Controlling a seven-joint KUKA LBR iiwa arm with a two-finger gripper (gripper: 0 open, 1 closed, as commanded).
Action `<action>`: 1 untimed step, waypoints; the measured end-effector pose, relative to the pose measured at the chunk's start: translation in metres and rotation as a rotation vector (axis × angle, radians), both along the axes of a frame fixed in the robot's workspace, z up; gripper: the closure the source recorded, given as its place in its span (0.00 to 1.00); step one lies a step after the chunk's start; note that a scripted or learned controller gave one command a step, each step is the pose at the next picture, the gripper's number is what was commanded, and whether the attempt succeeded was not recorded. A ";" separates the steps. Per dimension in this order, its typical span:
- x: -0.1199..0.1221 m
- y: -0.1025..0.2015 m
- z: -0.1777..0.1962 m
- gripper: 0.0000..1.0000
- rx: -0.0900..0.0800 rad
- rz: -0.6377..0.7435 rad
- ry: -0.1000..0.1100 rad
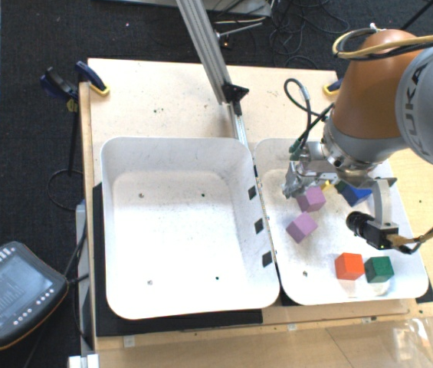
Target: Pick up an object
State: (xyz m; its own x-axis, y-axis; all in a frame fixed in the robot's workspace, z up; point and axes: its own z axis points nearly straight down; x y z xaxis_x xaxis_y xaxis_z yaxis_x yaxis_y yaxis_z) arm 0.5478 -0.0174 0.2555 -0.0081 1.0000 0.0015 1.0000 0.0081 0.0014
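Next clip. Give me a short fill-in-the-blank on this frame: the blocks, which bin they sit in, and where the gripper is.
1. All the small blocks lie in the ____ shallow white bin.
2. The small orange cube sits right beside a small ____ cube.
3. There are ____ small purple cubes, upper and lower.
4. The gripper is at the ____ purple cube.

Missing words: right; green; two; upper

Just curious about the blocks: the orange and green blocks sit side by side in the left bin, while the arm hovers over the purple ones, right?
Not quite. In the camera view the orange block and green block sit side by side in the right bin, not the left. The arm's gripper is indeed over the purple blocks.
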 end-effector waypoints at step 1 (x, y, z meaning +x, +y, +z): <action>0.010 0.060 -0.007 1.00 0.000 0.001 0.001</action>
